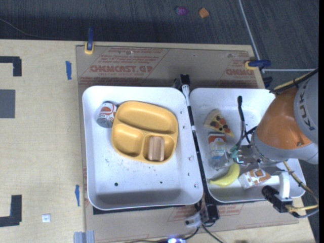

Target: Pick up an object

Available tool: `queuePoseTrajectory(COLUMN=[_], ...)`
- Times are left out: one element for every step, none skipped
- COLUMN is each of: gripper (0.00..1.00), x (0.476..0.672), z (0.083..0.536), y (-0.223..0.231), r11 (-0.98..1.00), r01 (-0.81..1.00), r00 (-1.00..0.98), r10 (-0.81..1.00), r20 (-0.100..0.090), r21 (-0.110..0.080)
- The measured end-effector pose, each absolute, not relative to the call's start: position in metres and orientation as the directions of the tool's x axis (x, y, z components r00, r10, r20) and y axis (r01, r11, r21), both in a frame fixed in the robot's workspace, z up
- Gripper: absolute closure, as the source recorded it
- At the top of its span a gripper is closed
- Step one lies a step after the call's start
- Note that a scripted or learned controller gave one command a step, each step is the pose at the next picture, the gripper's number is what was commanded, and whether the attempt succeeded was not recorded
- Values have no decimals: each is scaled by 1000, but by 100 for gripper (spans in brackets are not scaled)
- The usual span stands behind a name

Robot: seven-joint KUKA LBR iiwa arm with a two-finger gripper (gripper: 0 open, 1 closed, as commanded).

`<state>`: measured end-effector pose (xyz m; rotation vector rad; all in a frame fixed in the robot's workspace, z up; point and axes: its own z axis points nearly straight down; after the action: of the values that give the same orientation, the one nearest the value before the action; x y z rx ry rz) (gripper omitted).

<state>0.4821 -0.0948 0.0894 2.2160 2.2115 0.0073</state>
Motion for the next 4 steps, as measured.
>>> queuePoseTrajectory(gripper=[100,0,0,0], x=[484,484,482,482], z=[101,100,89,89], y=[-100,-100,-94,-94], r11=[-6,-6,-3,-3], r01=[1000,1000,1000,1000], r00=[7,7,3,3], r10=[1000,1000,1000,1000], r20=[-17,-17,-5,-4], r21=[24,23,10,10])
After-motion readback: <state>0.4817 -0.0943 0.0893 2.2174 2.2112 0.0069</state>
